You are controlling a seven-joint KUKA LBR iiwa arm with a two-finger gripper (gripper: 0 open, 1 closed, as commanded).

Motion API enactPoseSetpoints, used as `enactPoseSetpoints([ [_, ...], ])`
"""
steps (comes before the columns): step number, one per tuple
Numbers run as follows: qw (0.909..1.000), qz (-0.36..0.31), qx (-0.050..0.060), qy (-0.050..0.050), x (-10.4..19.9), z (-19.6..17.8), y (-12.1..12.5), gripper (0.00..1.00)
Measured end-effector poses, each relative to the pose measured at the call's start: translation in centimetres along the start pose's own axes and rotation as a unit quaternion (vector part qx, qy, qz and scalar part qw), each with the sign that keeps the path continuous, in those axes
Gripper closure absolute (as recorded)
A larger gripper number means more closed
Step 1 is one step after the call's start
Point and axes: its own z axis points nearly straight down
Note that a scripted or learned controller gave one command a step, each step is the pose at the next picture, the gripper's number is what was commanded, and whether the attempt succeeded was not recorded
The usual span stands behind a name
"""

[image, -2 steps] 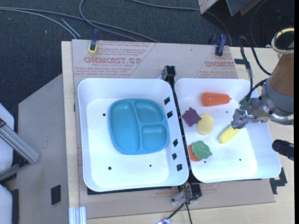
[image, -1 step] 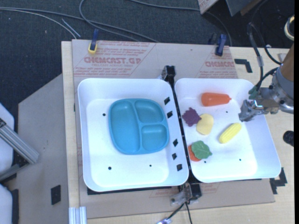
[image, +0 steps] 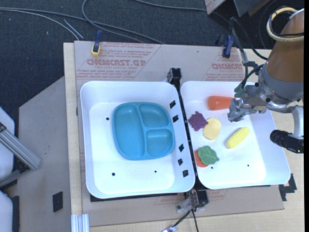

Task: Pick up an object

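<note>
Where the arm [image: 285, 57] reaches in from the right, its wrist sits over the right bin's far half.

Bench: brown board [image: 145, 57] with red print, two white bins side by side on it.
Left bin [image: 96, 178]: holds a blue tray [image: 143, 130] with three compartments, lying flat near the bin's middle.
Right bin [image: 270, 173]: holds five toy foods, all lying on the bin floor.
Claw [image: 236, 111]: grey, hanging low over the right bin's far part; the view from above does not show the fingertips clearly, so I cannot tell whether it is wide or narrow. Nothing is seen between the fingers.
Carrot [image: 219, 102]: orange, lying lengthwise just left of the claw, near or touching it; contact cannot be told.
Corn [image: 237, 137]: yellow, tilted, just in front of the claw, apart from it.
Grapes [image: 197, 121]: purple, left of the claw, beside the bin's left wall.
Lemon [image: 211, 129]: pale yellow piece touching the grapes on their near right side, between grapes and corn.
Lettuce [image: 207, 155]: green leaf lying over a small red-orange piece, nearest the camera, well apart from the claw.
Clamps: a yellow-blue clamp [image: 96, 45] and a blue clamp [image: 227, 46] on the board's far edge.
Cables [image: 120, 8]: looped on the dark floor beyond the board.
</note>
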Motion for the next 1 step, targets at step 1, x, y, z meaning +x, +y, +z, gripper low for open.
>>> enactPoseSetpoints([
  [1,1.0000,0.001,0.002,0.000,4.22,2.05,1.91,1.00],
])
